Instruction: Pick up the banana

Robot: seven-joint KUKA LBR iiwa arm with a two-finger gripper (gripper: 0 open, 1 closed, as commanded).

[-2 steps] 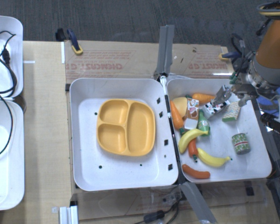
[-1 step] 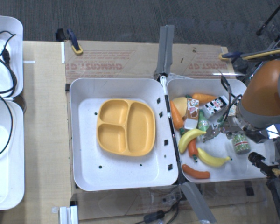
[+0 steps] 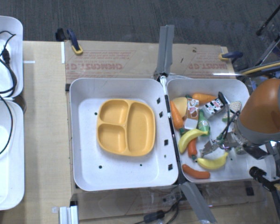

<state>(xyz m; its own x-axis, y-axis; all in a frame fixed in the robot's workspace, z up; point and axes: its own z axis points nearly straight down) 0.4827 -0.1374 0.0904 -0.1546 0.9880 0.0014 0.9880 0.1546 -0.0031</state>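
The gripper [image 3: 213, 147] hangs low in the right bin [image 3: 240, 87], and I cannot tell from here how it is set or whether it has hold of anything; the metal parts are small and dark against the clutter.

I count two bananas. The lower banana [image 3: 213, 162] lies just beside the gripper, at about six o'clock from it, perhaps touching. Its long axis runs nearly from nine to three o'clock, with the ends curved up a little. The upper banana [image 3: 191, 137] lies near the gripper at about ten o'clock, and its long axis goes from eight to two o'clock. In my judgement the lower one is the closer target, and the gripper needs to come down across its short width.

Around them I count three long orange-red pieces like carrots or sausages, one small carton [image 3: 213, 106], and some other toy food I cannot name. The left bin [image 3: 79, 125] holds one yellow divided plate [image 3: 126, 127], with three compartments.
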